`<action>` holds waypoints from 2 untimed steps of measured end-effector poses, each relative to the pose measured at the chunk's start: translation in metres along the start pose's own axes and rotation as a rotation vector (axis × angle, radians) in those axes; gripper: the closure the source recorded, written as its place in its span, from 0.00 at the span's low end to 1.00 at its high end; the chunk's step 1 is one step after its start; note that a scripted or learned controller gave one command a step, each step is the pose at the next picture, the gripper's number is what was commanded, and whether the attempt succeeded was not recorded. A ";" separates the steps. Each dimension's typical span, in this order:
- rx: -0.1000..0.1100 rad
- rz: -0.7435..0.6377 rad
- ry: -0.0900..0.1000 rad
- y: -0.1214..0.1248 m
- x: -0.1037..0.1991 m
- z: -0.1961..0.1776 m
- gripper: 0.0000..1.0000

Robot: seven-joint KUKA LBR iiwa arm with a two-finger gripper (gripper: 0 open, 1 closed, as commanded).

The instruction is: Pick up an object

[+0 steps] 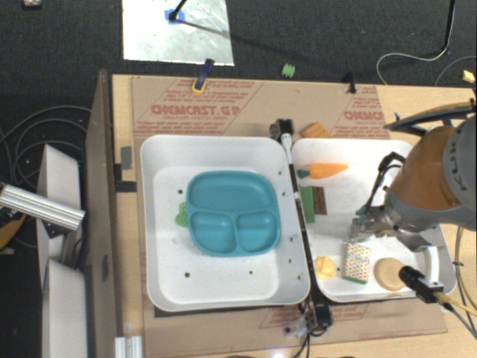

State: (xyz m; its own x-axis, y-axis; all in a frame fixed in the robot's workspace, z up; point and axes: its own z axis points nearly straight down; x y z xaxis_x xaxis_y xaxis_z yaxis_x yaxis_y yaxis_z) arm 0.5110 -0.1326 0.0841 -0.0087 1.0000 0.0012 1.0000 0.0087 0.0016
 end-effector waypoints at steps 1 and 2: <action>-0.012 -0.004 0.000 0.021 0.065 -0.106 1.00; -0.001 0.006 -0.001 0.018 0.061 -0.100 0.00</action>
